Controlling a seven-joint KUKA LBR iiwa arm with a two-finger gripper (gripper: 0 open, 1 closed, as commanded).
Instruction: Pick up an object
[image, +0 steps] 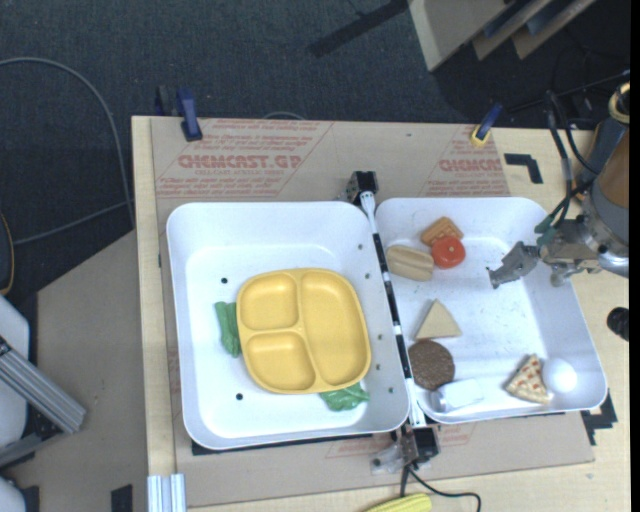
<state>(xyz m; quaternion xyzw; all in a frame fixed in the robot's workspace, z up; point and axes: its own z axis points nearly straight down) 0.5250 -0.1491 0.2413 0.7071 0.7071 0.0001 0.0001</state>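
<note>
The bench (300, 150) under me is a brown board with red lettering, and on it sit my two white bins side by side. The left bin (200, 240) holds a yellow divided plate (302, 330), three compartments, lying flat near the bin's middle. A green leafy piece (228, 328) pokes out from under the plate's left edge, and another green piece (345, 398) shows at its near right corner.

The right bin (575, 330) carries the small things I might pick. At the far left of it lies a tan bread roll (410, 262), with a red tomato (449, 253) touching its right end and an orange cracker (440, 232) just beyond the tomato. Toward the middle is a pale cheese wedge (437, 321), and just nearer than that a dark brown round patty (431, 364) against the bin's left wall. Along the near edge lie a white oblong piece (458, 398), a pizza slice (527, 381) and a white egg (563, 377) touching the slice's right side.

My claw (508, 268) reaches in from the right, over the far right part of this bin (well apart from the roll and tomato). Its fingers sit slightly apart with nothing between them.
</note>
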